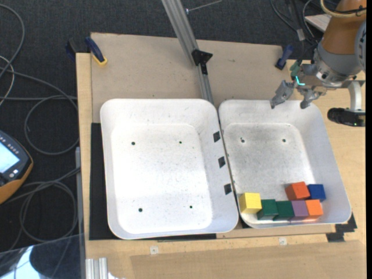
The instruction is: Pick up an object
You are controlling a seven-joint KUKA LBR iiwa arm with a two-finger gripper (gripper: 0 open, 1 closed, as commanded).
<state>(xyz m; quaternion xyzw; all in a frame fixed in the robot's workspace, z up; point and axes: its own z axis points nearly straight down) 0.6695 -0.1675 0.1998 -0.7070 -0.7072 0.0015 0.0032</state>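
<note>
Grey arm with orange band enters from far right. Its jaws (292,100) hang over the far rim of the right-hand shallow white plastic bin (325,150), two grey fingers (281,94) spread well apart, nothing between them.

Small blocks cluster in that bin's near right corner, well apart from the jaws:
- yellow cube (251,201), leftmost, at the near wall
- dark green block (268,208) just right of it, touching a second green block (285,209)
- purple block (300,208) next along, then an orange block (314,207) at the row's right end
- red-orange block (297,190) just behind the row, blue block (317,191) beside it on the right

Left-hand white plastic bin (116,173) sits against the right one, black clips along the seam.

Wooden bench (145,63) carries both bins. Grey metal pole (185,34) slants across the far side. Blue clamps on the far bench edge.
</note>
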